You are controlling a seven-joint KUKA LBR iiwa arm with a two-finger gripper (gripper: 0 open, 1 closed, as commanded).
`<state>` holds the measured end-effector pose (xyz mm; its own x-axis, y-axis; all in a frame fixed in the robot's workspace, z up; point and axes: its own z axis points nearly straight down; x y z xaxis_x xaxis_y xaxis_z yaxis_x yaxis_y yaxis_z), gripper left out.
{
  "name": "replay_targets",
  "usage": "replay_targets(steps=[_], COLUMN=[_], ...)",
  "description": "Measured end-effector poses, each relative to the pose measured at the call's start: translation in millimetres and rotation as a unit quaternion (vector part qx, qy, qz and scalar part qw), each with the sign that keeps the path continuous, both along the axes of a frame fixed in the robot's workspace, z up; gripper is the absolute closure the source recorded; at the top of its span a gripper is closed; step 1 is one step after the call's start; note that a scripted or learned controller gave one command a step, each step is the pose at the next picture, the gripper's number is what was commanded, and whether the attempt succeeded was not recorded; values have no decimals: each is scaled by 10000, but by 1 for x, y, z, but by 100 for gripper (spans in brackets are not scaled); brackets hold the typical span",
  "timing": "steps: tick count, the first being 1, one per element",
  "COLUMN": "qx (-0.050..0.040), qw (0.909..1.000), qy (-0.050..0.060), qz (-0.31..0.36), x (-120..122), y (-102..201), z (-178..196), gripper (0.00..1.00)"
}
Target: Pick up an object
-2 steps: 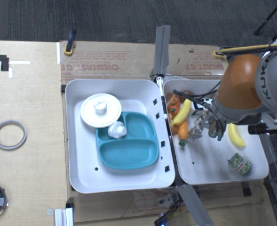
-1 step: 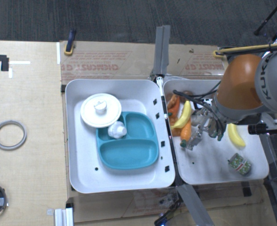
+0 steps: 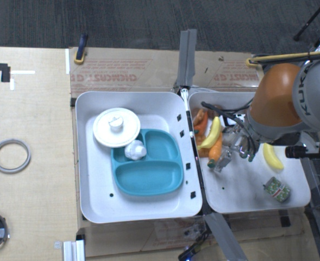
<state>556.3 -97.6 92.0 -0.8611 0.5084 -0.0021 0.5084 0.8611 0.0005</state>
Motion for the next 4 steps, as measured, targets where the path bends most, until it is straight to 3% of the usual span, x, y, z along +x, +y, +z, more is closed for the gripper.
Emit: replay_targets(steps=[1,2,3,4], qx=[5,-4,-3,2], qw=[9994,9989,9988,9927], qy=[13,38,0,8], qz=[-346,-463,-490,-1209], x=[-12,92,29,16], y=[3,-12,-51,-5], z=[-1,-1,0,0], gripper=[0,0,0,0])
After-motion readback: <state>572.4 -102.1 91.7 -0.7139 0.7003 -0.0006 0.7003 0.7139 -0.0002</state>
